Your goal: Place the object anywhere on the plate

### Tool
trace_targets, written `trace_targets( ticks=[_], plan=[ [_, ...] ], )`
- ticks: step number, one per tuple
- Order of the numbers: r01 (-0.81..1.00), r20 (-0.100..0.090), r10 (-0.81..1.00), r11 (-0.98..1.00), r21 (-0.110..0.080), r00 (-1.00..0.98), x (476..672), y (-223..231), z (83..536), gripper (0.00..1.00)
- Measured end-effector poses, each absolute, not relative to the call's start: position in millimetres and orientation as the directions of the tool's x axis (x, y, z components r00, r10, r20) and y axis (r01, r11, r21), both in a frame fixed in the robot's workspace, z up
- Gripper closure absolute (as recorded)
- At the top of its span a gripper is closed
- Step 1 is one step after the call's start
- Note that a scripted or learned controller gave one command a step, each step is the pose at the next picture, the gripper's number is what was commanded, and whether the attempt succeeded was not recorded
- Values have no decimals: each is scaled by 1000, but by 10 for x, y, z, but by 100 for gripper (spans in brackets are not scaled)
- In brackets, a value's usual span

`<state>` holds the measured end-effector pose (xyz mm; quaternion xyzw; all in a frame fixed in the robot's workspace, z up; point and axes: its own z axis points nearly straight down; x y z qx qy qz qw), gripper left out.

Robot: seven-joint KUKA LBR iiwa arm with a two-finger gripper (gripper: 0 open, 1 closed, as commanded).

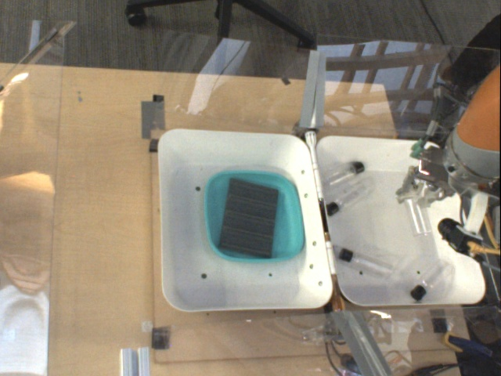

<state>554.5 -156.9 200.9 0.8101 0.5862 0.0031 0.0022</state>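
While the arm leans in from the right edge with its orange band showing above the wrist, the gripper hangs over the upper right part of the right bin; whether it is open or closed I cannot tell, and nothing can be seen caught in it. Across the right bin's floor lie several clear tubes with black caps: one near the upper left, one against the left wall, one low in the middle, one by the lower right corner, and one just under the gripper. The tube under the gripper is the nearest thing to it, though contact between them is unclear. In the left bin sits the teal plate, roughly square with rounded corners, and on it rests a dark ribbed rectangular block, slightly tilted and well within the plate's rim. Between the two bins run their raised white walls, side by side, with a grey metal bar rising from the gap at the far end. A small black bracket stands on the wooden bench by the left bin's far corner. Beyond the bench, on the carpet, spread the legs of an office chair.
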Motion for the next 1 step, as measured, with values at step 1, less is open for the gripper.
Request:
trace_targets(
  ticks=[1],
  plan=[
    [989,1,989,-151,6,151,5989,-859,1806,100]
  ],
)
